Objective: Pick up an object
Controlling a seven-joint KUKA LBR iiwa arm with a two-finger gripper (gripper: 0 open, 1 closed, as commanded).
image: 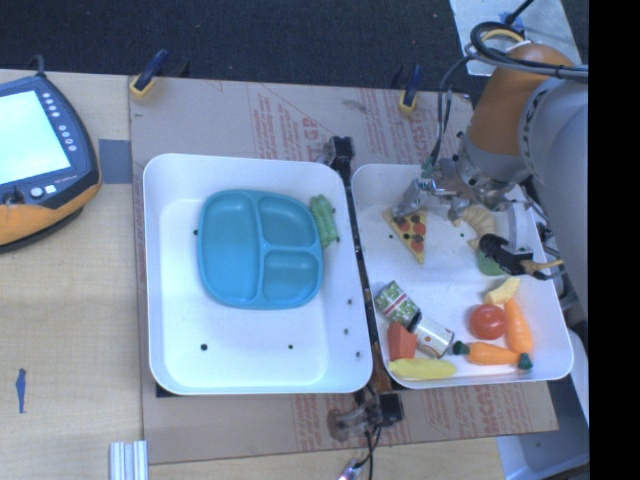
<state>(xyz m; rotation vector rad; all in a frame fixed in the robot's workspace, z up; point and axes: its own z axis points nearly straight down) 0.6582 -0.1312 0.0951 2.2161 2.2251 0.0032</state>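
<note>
My gripper (432, 204) hangs over the far end of the right bin (452, 275), its two fingers spread apart with nothing between them. A toy pizza slice (411, 234) lies just below and to the left of the fingertips. Further forward in the same bin lie a small can (396, 302), a red block (401, 342), a yellow banana (422, 369), a red tomato (488, 321) and two carrots (516, 326). A dark green piece (493, 253) sits under the arm on the right side.
The left bin (170, 268) holds a blue divided plate (262, 248) with a green pod (324, 220) at its right edge. A tablet (35, 158) in an orange case lies at the far left of the bench. Clamps stand along the board's far edge.
</note>
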